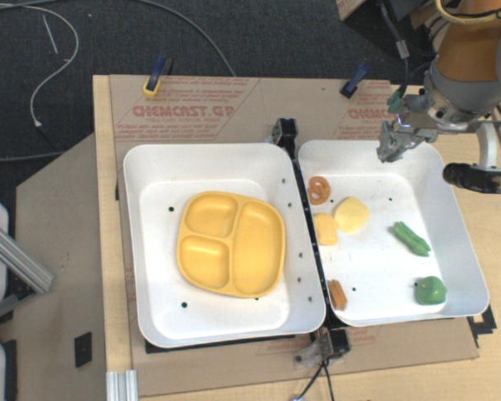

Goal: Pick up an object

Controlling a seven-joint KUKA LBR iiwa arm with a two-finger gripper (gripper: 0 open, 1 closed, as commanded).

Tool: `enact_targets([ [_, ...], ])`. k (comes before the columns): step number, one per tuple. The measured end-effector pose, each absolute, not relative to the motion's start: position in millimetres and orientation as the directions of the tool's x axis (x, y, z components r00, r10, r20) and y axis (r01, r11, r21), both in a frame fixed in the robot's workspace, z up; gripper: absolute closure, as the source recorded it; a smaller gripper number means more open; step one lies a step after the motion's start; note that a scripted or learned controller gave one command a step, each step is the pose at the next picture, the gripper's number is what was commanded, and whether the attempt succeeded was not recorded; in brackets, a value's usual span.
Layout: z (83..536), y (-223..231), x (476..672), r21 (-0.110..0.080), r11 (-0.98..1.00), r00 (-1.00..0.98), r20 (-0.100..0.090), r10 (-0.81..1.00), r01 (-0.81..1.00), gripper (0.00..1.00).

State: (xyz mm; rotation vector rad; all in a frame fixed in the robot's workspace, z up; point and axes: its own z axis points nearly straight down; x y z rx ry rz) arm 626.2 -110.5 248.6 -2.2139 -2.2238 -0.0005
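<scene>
Yellow lemon (pixel 351 215) lies well below fingers (pixel 392 150), whose state is unclear.

**Worktop and what sits on it**

The worktop (pixel 67 249) carries a printed cardboard sheet (pixel 234 98), held at its far edge by two blue clamps (pixel 157 73) (pixel 355 79). Two shallow white bins rest on the cardboard, touching side by side: the left bin (pixel 146 249) and the right bin (pixel 463 249).

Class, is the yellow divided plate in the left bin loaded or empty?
Empty: the yellow divided plate shows three bare compartments, nothing resting in them.
</scene>
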Motion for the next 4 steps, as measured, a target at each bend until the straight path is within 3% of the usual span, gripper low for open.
enact_targets([
  [3, 247, 41, 582.1, -0.003, 0.006, -0.006, 0.003, 1.0, 1.0, 1.0],
  [4, 227, 91, 564.1, -0.006, 0.006, -0.006, 0.003, 1.0, 1.0, 1.0],
])
